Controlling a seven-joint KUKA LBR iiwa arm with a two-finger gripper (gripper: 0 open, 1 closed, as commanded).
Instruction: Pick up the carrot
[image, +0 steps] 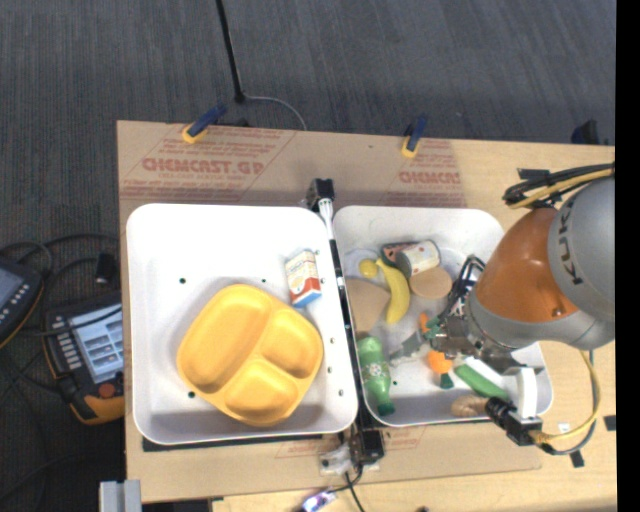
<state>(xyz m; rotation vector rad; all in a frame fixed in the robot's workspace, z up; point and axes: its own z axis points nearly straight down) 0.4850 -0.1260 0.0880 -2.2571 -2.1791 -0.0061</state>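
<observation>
The carrot (441, 362) lies in the right bin (480, 222) near its front. It shows as a small orange piece with a green end (478, 378) pointing toward the front right. My gripper (436, 338) hangs low over the bin right above the carrot, and the wrist hides much of it. Whether the gripper touches the carrot I cannot tell.
The right bin also holds a banana (396, 290), a brown and white can (415, 257), a tan disc (432, 285) and a green bottle (375, 366). In the left bin (160, 250) sit a yellow divided plate (250, 350) and a small carton (303, 277).
</observation>
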